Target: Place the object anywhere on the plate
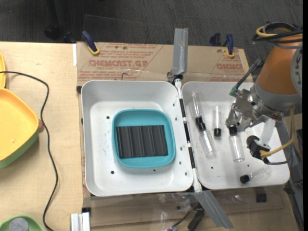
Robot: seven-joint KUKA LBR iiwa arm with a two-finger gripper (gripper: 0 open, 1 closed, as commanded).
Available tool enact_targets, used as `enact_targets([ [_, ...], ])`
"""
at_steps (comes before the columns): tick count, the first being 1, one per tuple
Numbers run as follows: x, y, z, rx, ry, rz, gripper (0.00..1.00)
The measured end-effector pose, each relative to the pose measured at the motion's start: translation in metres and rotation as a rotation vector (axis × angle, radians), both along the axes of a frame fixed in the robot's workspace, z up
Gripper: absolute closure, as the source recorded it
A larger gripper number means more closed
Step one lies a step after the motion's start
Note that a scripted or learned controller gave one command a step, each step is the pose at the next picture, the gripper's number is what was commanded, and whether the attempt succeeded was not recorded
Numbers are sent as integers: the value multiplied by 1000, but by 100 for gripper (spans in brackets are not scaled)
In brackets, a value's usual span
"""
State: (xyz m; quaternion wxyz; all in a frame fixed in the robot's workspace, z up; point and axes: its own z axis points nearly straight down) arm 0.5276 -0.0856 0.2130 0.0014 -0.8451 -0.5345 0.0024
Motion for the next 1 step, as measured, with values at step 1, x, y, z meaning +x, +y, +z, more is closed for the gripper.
enact_targets([
  [1, 0, 0, 0, 0, 0, 0, 0],
])
